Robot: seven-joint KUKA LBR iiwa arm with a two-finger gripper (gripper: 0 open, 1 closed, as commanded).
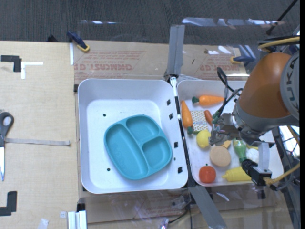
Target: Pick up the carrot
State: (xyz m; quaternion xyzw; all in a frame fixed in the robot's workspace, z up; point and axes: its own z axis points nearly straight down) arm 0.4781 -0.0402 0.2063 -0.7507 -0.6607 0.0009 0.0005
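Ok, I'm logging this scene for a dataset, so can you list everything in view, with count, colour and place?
Bins: two, white, side by side on the bench.
Plate: one, teal, three compartments, in the left bin.
Carrots: two, orange; one by the right bin's far wall, one along its left wall.
Lemon: one, yellow, right bin, middle.
Tomato: one, red-orange, right bin, near edge.
Round piece: one, tan, between lemon and tomato.
Yellow piece: one, right of the tomato; kind unclear.
Green piece: one, partly under the arm; kind unclear.
Scissors: one pair, on the bench at far left.
Arm: one, grey and orange, over the right bin.
End effector: one, dark, beside the lemon.
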